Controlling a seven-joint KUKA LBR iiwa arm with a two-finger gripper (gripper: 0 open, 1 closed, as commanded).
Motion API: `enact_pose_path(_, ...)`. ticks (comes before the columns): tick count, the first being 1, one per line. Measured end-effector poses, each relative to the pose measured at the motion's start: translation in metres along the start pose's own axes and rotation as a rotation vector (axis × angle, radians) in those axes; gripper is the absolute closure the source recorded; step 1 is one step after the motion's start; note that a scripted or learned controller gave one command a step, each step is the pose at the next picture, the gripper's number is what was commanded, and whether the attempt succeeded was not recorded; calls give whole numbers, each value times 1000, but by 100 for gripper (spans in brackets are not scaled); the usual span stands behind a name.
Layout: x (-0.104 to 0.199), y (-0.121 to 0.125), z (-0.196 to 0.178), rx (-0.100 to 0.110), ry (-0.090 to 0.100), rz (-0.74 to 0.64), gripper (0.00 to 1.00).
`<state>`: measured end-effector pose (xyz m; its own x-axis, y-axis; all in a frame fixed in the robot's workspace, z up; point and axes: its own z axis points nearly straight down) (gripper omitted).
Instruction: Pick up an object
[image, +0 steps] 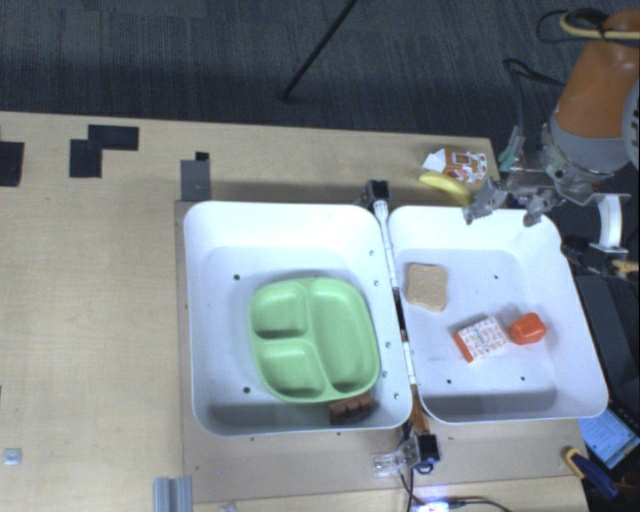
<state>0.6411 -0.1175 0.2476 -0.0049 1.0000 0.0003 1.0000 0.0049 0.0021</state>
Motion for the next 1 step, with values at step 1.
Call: enact_pose_path(1,-19,-32,144,6,1,3,0)
